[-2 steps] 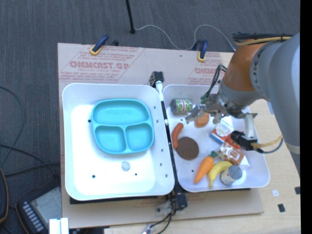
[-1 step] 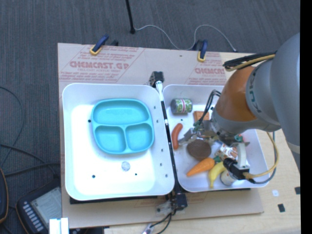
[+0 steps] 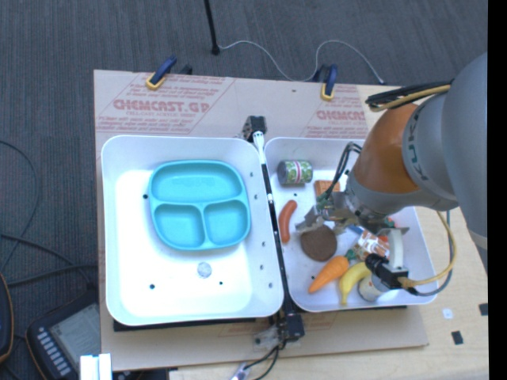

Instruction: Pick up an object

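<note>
A: Camera view first. What sits in the right bin [image 3: 428, 248]?

B: A smooth orange carrot [image 3: 329, 274] lies just beside a curved yellow banana [image 3: 351, 282] at the bin's near edge. Just behind them is a flat, matte brown disc [image 3: 318, 245]. A slim, glossy red sausage [image 3: 286, 220] lies by the bin's left wall, and a small green-labelled can [image 3: 295, 172] lies on its side at the far left corner.

A: And the hand?

B: The hand [image 3: 325, 216] is low over the middle of that bin, metal-grey, just above the disc. I cannot tell how far it is parted, nor that it grips anything.

A: The left bin [image 3: 119, 212]?

B: It holds a rounded turquoise plastic tray [image 3: 198, 204] with three compartments. Both bins rest on a pale brown board over the desk [image 3: 166, 109].
</note>
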Robot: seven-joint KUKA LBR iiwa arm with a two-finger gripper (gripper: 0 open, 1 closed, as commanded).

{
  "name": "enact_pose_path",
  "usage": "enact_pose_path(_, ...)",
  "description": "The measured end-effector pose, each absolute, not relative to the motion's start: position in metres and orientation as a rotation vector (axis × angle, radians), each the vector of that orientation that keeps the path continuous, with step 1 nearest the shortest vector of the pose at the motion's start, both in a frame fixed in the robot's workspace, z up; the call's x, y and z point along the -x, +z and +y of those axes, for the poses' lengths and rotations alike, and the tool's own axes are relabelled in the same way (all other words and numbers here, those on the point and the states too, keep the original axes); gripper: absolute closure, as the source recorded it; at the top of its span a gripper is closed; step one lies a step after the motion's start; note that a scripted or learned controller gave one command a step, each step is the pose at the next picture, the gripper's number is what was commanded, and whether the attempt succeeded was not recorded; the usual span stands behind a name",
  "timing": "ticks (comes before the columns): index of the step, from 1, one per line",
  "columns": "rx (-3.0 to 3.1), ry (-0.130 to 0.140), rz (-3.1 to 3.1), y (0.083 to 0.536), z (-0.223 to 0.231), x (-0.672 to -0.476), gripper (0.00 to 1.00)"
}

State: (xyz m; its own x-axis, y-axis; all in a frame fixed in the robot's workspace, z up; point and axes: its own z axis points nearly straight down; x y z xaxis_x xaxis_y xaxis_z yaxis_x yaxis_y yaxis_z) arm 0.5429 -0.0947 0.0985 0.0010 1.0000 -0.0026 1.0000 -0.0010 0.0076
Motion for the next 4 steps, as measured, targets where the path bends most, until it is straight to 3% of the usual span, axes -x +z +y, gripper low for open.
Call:
enact_pose_path(1,-2.220,-0.001,2.224,0.1844,-0.0233,-0.4837,1.00)
enact_pose_path(2,-2.221,-0.003,2.224,0.1935,-0.0237,-0.4838,1.00)
enact_pose_path(3,-2.221,-0.003,2.224,0.1934,-0.0237,-0.4838,0.00)
enact_pose_path(4,-2.221,-0.003,2.224,0.1934,-0.0237,-0.4837,0.00)
